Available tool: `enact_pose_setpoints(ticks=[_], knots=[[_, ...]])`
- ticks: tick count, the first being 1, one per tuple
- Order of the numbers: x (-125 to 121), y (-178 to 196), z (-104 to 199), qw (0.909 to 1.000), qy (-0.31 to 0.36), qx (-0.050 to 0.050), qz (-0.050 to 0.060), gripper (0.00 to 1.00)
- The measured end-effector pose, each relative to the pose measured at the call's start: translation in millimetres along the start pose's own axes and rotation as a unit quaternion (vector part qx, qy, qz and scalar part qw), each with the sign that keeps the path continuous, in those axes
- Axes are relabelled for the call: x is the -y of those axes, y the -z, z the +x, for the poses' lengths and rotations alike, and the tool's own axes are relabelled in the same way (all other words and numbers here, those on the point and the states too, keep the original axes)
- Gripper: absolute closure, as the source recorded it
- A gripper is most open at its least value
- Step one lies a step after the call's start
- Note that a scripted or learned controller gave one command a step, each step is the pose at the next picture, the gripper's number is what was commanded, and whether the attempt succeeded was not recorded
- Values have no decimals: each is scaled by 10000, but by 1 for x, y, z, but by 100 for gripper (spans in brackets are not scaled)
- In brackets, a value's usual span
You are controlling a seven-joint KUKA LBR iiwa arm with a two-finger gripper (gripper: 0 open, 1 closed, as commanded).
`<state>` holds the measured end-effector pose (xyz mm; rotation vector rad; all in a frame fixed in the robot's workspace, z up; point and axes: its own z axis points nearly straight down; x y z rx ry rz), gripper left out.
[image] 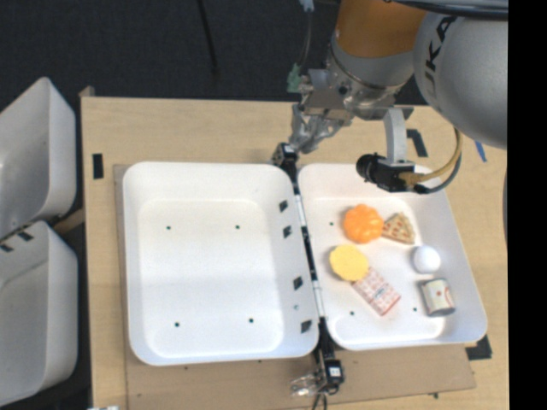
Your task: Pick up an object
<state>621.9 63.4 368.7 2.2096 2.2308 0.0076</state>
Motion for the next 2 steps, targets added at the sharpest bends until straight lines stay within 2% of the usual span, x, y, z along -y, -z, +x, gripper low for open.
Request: enact_pose_setpoints(ticks=[2], knots=[[-7,25,101,10000,-14,9,17,100]])
